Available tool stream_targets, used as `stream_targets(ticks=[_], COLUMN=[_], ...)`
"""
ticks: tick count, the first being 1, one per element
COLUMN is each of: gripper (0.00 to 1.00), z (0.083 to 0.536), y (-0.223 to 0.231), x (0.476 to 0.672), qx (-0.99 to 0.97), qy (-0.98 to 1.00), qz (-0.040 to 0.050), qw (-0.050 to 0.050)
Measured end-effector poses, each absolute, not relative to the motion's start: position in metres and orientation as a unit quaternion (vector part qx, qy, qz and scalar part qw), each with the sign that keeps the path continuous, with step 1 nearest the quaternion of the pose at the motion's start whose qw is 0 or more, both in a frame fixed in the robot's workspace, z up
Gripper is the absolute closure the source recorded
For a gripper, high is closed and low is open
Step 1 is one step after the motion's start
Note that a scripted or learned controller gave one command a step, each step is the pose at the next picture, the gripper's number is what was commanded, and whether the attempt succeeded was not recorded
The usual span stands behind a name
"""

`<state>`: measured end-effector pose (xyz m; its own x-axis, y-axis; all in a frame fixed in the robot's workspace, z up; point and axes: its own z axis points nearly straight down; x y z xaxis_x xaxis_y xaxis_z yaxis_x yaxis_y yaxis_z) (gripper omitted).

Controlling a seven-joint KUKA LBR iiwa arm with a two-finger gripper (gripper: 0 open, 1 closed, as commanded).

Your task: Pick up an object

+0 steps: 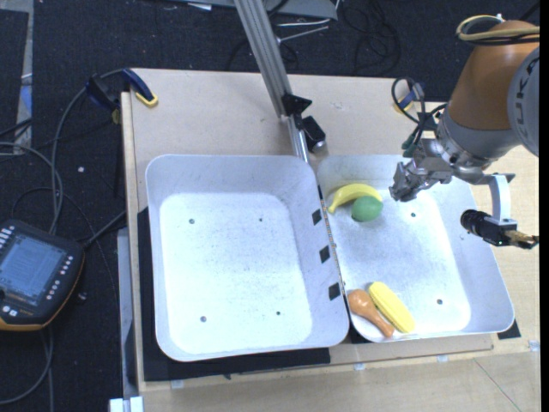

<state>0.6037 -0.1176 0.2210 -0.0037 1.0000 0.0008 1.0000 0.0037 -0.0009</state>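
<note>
Pale tan wooden bench (223, 114), dark speckled carpet floor (69, 24), black cables (43, 166) trailing at left, grey handheld control pendant with lit screen (30, 273), slanted aluminium strut (268, 50), blue-and-yellow clamp (133, 86) at bench corner

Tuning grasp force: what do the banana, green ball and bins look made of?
Banana: likely moulded plastic, uniform yellow and smooth.
Green ball: plastic or rubber, matte; unclear which.
Bins: thin white plastic or coated sheet, smooth and speckled; hard to tell.
</note>
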Motion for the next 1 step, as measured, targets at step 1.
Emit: stream_targets(ticks=[1], gripper=[1.0], z=[0.2204], y=[-0.063], x=[0.5912], qx=[-0.706], qy=[-0.709], qz=[-0.0005], qw=[0.0])
